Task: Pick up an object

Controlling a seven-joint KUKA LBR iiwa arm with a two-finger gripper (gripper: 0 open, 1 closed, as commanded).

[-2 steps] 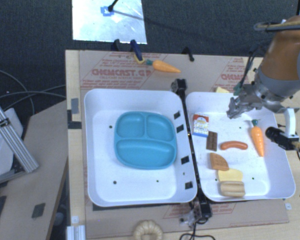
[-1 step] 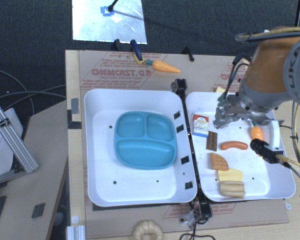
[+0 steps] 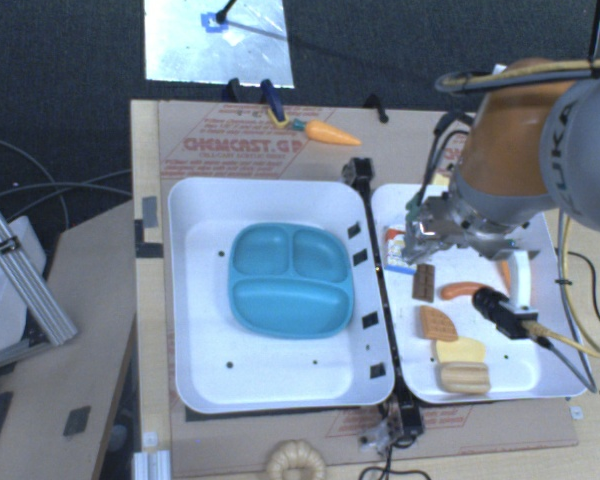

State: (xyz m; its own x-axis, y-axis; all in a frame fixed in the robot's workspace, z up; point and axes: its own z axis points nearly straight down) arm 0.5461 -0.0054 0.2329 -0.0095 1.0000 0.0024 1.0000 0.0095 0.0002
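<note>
Over the bin on the camera view's right, the gripper hangs low near the divider between the two bins, beneath the grey arm with its orange band. Whether it is open or closed cannot be told.

Just below the gripper in the view lies a small brown bar; whether they touch cannot be confirmed. A printed card lies just beside the gripper, on the divider side. A red sausage lies near, past the bar and away from the divider.

Further down the view from the gripper sit a brown wedge of toast, a yellow block and a bread roll, in a close row.

Well apart from the gripper, the other bin holds a blue divided plate. A carrot lies outside both bins, well beyond the gripper, on the board's far side.
</note>
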